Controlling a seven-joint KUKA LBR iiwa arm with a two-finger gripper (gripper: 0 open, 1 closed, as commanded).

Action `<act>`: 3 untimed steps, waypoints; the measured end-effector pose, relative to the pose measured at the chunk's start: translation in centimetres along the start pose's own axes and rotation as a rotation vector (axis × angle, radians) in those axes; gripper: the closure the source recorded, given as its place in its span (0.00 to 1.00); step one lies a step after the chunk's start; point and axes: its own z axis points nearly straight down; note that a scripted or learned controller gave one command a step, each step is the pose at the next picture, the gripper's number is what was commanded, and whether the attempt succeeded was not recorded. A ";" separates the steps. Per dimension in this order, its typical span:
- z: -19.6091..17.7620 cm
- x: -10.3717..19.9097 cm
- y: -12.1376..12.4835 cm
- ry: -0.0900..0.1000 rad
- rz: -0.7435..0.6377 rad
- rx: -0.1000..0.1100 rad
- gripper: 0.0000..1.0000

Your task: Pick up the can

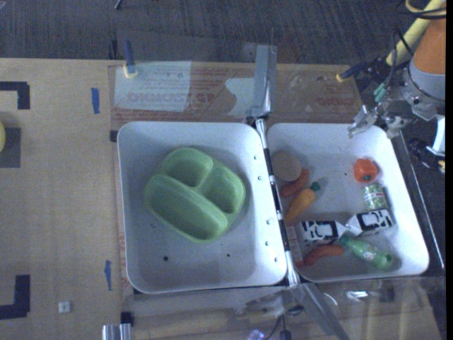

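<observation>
Bench: two white bins (134, 261) are being borne side by side on tan board.
Gripper (368, 121): being held over the right bin's far corner; whether apart or together cannot be told.
Approach: a descent squarely over the can is being called for, clear of its neighbours.
Can (375, 196): small, green-labelled, silver-topped, being crowded by the orange fruit (366, 169) and cow-patterned carton (374, 220).

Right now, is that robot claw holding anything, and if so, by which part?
Nothing is held. The gripper hangs over the right bin's top rim, nothing between its fingers. The can lies in that bin, apart from it.
</observation>
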 end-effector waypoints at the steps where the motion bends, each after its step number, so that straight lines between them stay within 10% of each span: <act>1: 8.7 4.0 -3.0 0.003 0.247 -0.009 0.00; 2: 7.8 4.0 -3.0 0.000 0.245 -0.008 1.00; 3: 11.5 -1.7 0.5 -0.002 0.166 -0.003 1.00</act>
